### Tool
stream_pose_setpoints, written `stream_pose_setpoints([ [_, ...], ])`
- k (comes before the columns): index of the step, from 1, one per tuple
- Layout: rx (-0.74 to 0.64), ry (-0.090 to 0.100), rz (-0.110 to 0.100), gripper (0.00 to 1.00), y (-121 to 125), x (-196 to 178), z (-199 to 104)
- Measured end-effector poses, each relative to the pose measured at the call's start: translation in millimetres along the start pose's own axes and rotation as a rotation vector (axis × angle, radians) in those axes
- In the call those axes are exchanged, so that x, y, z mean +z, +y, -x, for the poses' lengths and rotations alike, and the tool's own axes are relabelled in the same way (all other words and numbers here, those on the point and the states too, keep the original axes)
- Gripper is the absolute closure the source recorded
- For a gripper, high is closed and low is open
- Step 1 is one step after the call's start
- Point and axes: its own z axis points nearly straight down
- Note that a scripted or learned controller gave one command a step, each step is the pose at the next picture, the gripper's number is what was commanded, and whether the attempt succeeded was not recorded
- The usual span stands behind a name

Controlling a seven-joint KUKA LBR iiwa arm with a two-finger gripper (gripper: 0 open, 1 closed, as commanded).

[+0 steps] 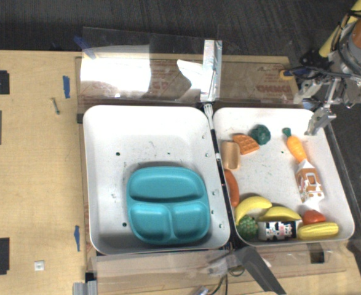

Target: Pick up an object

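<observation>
Just below the gripper (318, 120), which hangs at the right bin's (346, 211) far corner, lies a toy carrot (296, 146), probably the nearest pick. Whether the gripper is parted I cannot tell; nothing shows in it. Other toys crowd the bin's near edge, well apart from it.
</observation>
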Motion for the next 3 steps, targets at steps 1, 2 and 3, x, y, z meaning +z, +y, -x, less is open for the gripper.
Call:
stream_pose_setpoints([
  [1, 0.093, 0.011, 0.003, 0.0, -33.9, 106.4, -11.0],
  [2, 0.148, -0.004, 0.0, 0.0, -41.2, 175.5, -8.8],
  [3, 0.203, -0.001, 0.001, 0.0, -18.6, 176.0, -51.5],
])
